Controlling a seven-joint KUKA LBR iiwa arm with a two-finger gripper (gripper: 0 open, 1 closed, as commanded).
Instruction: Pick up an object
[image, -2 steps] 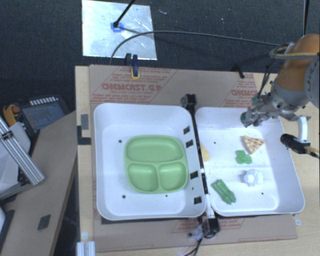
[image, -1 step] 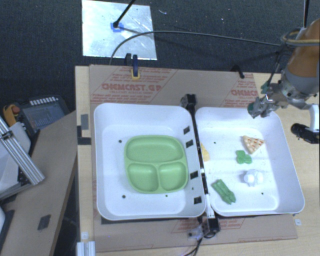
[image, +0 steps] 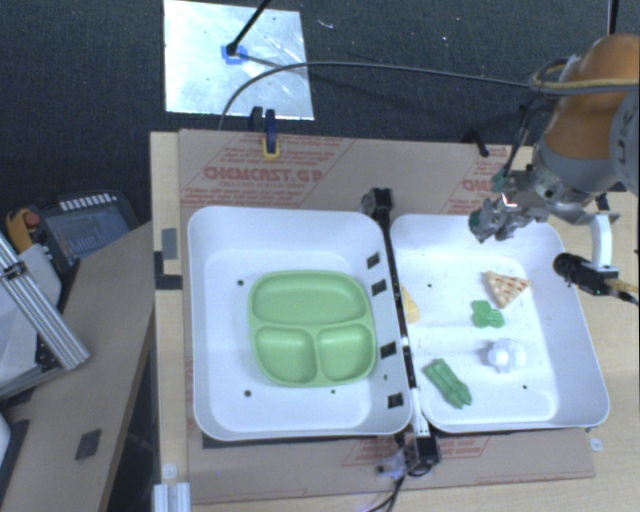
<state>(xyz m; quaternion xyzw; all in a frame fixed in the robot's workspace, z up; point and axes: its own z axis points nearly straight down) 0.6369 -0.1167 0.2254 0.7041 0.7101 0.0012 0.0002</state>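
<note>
Grey end effector hovers above right bin; cannot tell its state

Grey arm with an orange band, ending in a dark gripper.

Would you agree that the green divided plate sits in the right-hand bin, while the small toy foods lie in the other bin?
Not quite: the camera view shows the green divided plate in the left bin; the small toy foods lie in the right bin.
</note>
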